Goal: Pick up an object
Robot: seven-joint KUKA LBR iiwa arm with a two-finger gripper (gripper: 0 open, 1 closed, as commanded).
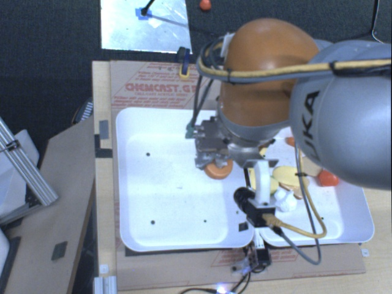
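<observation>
**Arm low over the seam of two white bins**

A dark floor surrounds the bench, whose brown board top carries red printed lettering and two shallow white bins side by side. On the dark ground behind lie a shiny metal sheet and a small red ball.

An orange round object lies at the right edge of the left bin, close to the seam between the bins. It sits directly under the pincer, whose grey metal body hangs just above it and covers its upper part. Whether the pincer touches or grips the orange object cannot be told, and how wide it stands cannot be made out, since the wrist hides it from above.

In the right bin, just beside the seam, lie a pale yellow object, a small white object near it, and a red-orange object further right, partly under the arm. A small orange piece shows near the far side of that bin.

The arm, grey with an orange band, reaches in from the right and covers much of the right bin. A yellow cable and black cables trail from the wrist toward the near edge of the bench.
</observation>
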